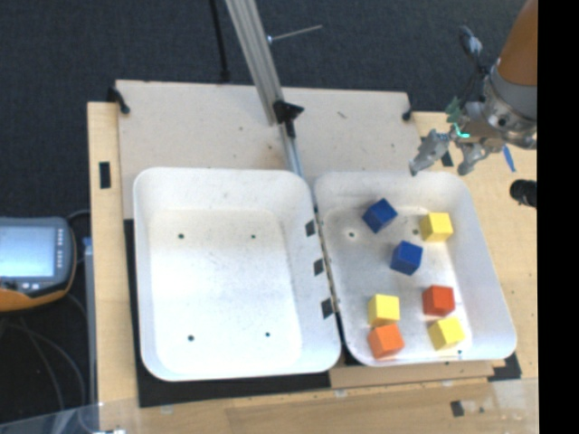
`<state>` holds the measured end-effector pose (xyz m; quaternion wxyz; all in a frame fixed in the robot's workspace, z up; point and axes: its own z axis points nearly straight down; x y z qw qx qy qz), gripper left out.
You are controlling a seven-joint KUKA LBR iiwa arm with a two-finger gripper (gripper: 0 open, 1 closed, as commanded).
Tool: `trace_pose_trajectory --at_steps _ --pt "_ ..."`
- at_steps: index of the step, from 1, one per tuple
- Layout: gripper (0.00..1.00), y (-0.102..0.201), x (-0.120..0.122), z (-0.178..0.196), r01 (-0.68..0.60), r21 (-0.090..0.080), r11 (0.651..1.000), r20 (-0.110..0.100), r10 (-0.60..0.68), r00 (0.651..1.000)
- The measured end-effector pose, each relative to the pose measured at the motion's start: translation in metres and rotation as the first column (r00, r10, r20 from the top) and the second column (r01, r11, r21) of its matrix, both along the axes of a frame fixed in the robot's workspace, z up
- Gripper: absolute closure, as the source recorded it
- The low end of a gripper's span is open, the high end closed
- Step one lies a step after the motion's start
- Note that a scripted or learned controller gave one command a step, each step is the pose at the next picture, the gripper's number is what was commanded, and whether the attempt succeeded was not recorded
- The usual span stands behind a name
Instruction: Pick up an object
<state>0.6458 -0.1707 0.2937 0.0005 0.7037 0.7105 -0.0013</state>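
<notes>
Dark carpet surrounds the pale wooden bench [109, 242]. Right bin [488, 324] as landmark: seven cubes inside, among them two blue cubes [380, 214] toward its far side. Left bin [226, 269] touches it. End effector [449, 155] hangs over its far rim, fingers spread, holding nothing.

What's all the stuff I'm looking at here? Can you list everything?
Bins: 2, white, side by side on the bench; left bin, right bin.
Blue cubes: 2, right bin, at and.
Yellow cubes: 3, right bin, at.
Orange cube: 1, right bin, near front edge.
Red cube: 1, right bin.
Metal rail: 1, silver, slanting behind the bins.
Screen device: 1, grey and orange, far left.
Gripper: 1, grey, above the right bin's back edge, holding nothing.
</notes>
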Motion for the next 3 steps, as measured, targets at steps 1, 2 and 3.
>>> trace_pose_trajectory --at_steps 1,2,3 --pt "0.0 0.0001 0.0 -0.0001 -0.001 0.0 1.0 0.0 0.001 1.0" --pt "0.0 0.0002 0.0 -0.0001 -0.001 0.0 1.0 0.0 0.001 1.0" --pt "0.0 0.0002 0.0 -0.0001 -0.001 0.0 1.0 0.0 0.001 1.0"
